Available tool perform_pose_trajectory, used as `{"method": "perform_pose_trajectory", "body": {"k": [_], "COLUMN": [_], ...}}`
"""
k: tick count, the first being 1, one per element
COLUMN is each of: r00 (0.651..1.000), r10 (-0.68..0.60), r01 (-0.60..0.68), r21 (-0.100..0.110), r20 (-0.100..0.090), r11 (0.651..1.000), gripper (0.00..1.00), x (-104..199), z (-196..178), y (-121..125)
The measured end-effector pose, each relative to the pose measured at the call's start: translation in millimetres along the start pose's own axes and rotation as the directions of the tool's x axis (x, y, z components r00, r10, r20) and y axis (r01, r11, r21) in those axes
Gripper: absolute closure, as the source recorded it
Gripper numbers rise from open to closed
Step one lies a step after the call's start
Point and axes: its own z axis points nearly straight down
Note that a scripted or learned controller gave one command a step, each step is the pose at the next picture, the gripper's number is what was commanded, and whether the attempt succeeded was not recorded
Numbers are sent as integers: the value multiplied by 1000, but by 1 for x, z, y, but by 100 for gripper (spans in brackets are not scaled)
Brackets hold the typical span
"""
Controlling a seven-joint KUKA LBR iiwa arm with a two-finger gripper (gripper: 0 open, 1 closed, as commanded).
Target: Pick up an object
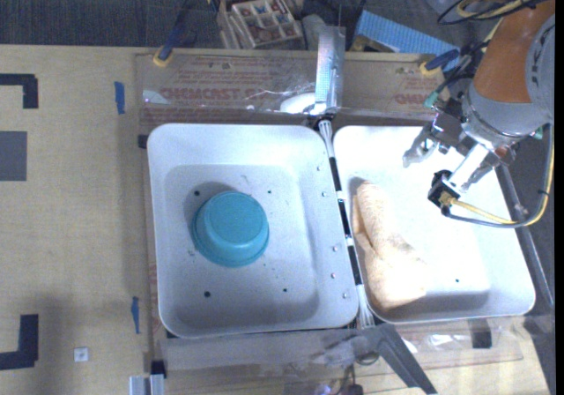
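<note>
- Two shallow white plastic bins with rounded corners are seen side by side on the pale wooden bench (70,234), their inner rims touching along a dark seam.
- In the left bin (167,296), a teal bowl (231,227) is set upside down, slightly toward 9 o'clock of the bin's centre; it is round, smooth and matte, with a flat base facing up. A few dark specks are scattered over the bin floor around it.
- In the right bin (502,287), a tan, bread-like object (385,248) is laid along the 9 o'clock wall, running from mid-bin down to the 6 o'clock corner; its surface looks rough and soft, its outline long and lumpy.
- The tool (432,168) is seen over the right bin toward 1 o'clock, well apart from the tan object. Its two fingers are spread apart, and nothing is held between them.
- A yellow cable (493,219) is looped below the tool.
</note>
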Motion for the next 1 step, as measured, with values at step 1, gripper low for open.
{"method": "perform_pose_trajectory", "body": {"k": [1], "r00": [999], "r10": [-48], "r01": [48], "r21": [0], "r20": [0], "r11": [999], "gripper": [0], "x": [-58], "z": [-12], "y": [70]}}
